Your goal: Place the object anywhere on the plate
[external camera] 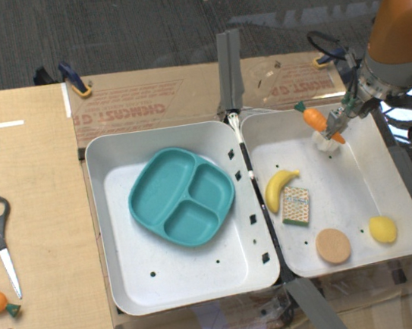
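Fingers (pixel 336 126) look closed on the small orange carrot (pixel 316 119), which sits lifted at the far end of the right bin (pixel 398 169), green top pointing away from the arm (pixel 392 25); the grip is small in view, so it's a best read. Step in hand, as I judge it: carrot picked, transport not yet done. The teal plate (pixel 182 195) lies in the left bin (pixel 117 234), well apart from the carrot, across the divider between bins. Next move calls for carrying it over that divider and releasing above any plate compartment. Beyond the carrot in the right bin: banana (pixel 278 187), sponge (pixel 296 205), tan disc (pixel 332 246), lemon (pixel 383 230).
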`<state>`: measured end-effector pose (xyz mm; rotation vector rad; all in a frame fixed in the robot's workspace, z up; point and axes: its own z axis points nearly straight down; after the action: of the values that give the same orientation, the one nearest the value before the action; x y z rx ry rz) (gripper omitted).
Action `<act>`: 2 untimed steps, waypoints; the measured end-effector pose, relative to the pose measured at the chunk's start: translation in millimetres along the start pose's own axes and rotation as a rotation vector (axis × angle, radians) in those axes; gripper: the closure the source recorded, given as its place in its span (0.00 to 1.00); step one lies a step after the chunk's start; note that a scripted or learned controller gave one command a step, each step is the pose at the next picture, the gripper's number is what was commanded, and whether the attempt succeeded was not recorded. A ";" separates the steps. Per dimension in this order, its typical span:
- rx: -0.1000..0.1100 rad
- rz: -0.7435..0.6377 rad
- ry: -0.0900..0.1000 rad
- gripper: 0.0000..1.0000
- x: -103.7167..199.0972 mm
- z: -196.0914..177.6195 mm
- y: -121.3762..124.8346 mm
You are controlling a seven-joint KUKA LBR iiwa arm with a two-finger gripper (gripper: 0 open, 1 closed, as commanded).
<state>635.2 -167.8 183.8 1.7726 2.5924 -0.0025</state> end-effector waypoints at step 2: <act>0.002 0.045 0.001 1.00 233.2 -7.4 57.4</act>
<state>604.1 70.4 190.8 1.8314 2.5543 -0.0043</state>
